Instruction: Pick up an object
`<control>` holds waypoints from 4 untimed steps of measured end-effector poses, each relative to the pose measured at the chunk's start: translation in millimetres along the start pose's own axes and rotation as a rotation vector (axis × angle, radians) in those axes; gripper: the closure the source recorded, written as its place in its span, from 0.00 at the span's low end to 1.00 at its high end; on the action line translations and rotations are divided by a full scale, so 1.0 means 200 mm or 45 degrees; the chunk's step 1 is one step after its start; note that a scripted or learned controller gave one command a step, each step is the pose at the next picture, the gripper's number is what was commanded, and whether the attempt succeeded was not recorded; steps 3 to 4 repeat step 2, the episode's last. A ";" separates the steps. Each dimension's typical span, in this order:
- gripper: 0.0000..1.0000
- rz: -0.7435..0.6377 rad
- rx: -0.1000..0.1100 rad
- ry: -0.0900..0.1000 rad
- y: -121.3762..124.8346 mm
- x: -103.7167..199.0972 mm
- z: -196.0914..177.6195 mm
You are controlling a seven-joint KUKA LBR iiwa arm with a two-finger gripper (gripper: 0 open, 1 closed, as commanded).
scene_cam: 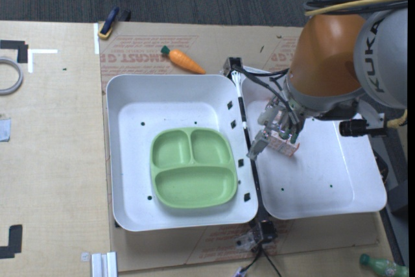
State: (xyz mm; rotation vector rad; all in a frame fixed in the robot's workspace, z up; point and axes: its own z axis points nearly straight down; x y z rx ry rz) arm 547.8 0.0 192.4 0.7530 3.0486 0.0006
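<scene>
A small pink and white box (pixel 284 145) lies in the right bin (pixel 337 185), close to its left wall. My gripper (pixel 273 142) hangs low over that spot, reaching in from the right under the orange band of the arm. Its fingers (pixel 258 142) stand apart, so it is open. The box lies just inside the right-hand finger, apparently touching it, and is not pinched between the two. A green divided plate (pixel 193 168) rests in the middle of the left bin (pixel 130 139).
A toy carrot (pixel 183 60) lies on the cardboard behind the left bin. A blue and yellow item (pixel 109 22) sits at the cardboard's far left corner. A green bottle (pixel 382 263) lies at the front right. Cables run along the wall between the bins.
</scene>
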 end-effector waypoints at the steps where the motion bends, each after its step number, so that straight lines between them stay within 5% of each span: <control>1: 0.00 0.000 0.000 0.000 0.00 0.00 0.00; 2: 0.00 -0.197 -0.001 -0.002 0.09 -0.15 0.00; 4: 0.00 -0.197 -0.001 -0.002 0.09 -0.15 0.00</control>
